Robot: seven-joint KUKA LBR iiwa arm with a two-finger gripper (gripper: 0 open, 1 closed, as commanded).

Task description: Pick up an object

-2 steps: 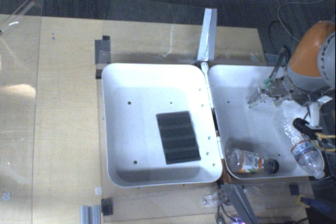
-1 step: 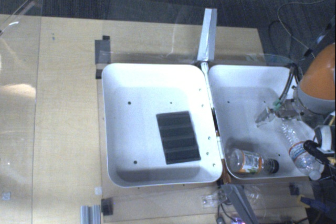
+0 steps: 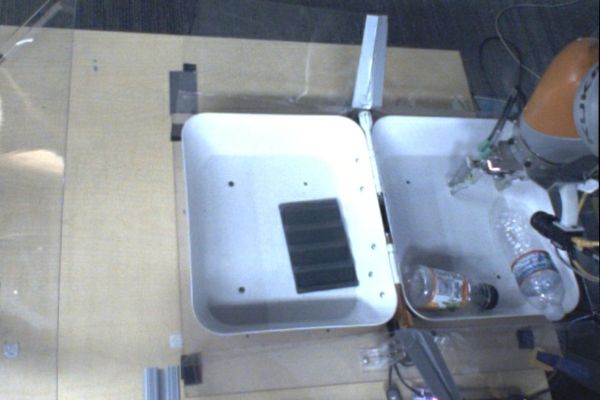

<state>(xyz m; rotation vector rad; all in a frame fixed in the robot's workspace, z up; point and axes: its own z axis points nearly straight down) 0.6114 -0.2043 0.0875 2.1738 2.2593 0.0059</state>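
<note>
- While my arm (image 3: 562,108) reaches in from the right, the grey body with its orange band sits over the far right corner of the right bin (image 3: 422,201).
- My gripper (image 3: 475,170) is down near the back of that bin, a small metallic bit with a green speck on it, hovering over bare white floor.
- Honestly I can't tell whether it's spread or pressed together, too small and glinty from up here. Nothing is visibly between the tips.
- Stuff to grab in the right bin: a bottle with an orange label (image 3: 448,288) lying on its side along the near wall, dark cap pointing right.
- Also a clear plastic bottle (image 3: 530,262) with a blue label, lying tilted toward the near right corner, neck end pointing up toward my arm. It's see-through, so the upper half kind of melts into the white.
- Both bottles are well apart from my gripper, and near each other but not touching as far as I can see.
- Left bin (image 3: 225,164) has a black ribbed rectangular pad (image 3: 319,244) lying flat, a bit right of the middle and toward the near side, slightly skewed.
- Both bins sit side by side on the wooden bench (image 3: 94,201), with a metal strip (image 3: 370,61) standing up behind where they meet.
</note>
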